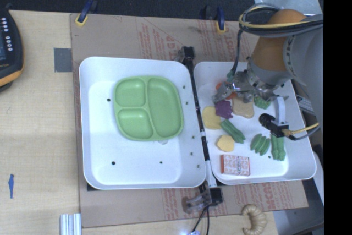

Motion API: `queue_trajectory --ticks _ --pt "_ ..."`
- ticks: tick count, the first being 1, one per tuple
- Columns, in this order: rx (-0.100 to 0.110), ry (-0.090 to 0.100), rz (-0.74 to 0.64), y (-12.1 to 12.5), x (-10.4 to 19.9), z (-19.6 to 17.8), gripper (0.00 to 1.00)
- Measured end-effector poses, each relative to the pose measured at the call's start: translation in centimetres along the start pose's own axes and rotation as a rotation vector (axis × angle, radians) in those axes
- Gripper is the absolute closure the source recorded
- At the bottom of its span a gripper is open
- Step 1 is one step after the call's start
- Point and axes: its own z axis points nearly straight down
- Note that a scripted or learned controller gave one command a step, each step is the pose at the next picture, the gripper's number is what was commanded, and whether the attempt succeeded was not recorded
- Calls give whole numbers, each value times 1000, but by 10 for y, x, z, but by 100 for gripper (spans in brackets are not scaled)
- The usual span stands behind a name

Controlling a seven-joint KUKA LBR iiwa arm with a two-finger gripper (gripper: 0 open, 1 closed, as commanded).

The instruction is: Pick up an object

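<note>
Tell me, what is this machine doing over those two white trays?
The grey robot arm with an orange band reaches from the right into the right shallow white bin, its gripper low among small toy foods near a purple piece. Nothing is visibly held. A red patterned card lies near the front. The left white bin holds a green divided plate.

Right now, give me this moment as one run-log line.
arm: over right bin | gripper: low among toy food beside purple piece | grasp: unconfirmed | left bin: green divided plate
</note>
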Motion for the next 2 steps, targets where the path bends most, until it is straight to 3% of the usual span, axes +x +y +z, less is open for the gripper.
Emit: queue_trajectory --ticks 1,2 --pt "-4 2 -1 33 16 -6 0" --pt "-1 1 1 -21 4 -6 0"
